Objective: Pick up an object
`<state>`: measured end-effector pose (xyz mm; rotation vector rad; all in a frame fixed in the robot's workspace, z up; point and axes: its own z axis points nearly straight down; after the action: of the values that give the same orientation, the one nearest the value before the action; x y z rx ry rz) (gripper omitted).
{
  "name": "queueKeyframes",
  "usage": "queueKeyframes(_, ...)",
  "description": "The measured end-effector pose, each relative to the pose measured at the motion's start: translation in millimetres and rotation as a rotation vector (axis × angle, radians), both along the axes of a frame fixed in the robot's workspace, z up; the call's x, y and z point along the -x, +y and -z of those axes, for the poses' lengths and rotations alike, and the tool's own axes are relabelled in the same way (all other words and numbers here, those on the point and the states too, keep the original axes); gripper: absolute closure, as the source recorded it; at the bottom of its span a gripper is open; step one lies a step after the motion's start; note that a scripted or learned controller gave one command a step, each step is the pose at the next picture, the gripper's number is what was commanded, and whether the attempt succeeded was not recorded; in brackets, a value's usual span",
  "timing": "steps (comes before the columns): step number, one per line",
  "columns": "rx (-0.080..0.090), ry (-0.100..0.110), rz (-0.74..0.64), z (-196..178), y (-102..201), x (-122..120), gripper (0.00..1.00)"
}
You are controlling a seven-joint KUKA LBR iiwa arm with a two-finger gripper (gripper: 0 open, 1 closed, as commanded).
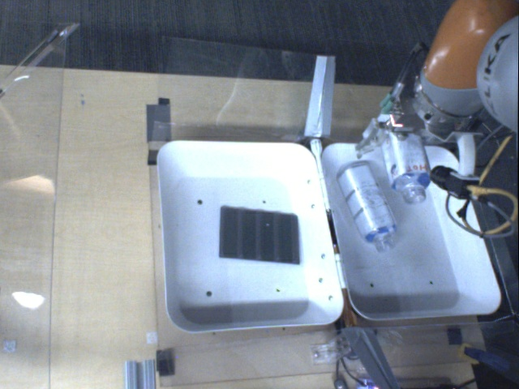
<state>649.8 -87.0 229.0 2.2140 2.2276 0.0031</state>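
Note:
Two clear plastic bottles are in the right bin [454, 298]. One bottle [366, 202] lies on its side near the bin's left wall, its blue cap pointing to the front. The second bottle [407, 168] lies slanted at the bin's back, blue cap toward the front right. My gripper [388, 134] is at the upper end of this second bottle, right against it. The wrist hides where they meet. A dark ridged rectangular pad [259, 235] lies flat in the middle of the left bin [186, 177].
The arm's orange band [462, 39] looms over the back right corner. Black and yellow cables [478, 197] hang along the right bin's right rim. A metal post [319, 96] stands behind the gap between the bins. A clear panel covers the bench at the left.

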Motion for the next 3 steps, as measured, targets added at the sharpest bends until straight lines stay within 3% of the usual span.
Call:
queueKeyframes(1,0.0,0.0,0.0,-0.1,0.0,0.0,0.0)
queueKeyframes(2,0.002,-0.009,-0.13,124.3,-20.8,34.9,0.0)
queueKeyframes(3,0.007,-0.039,-0.301,125.7,-24.0,47.3,0.0)
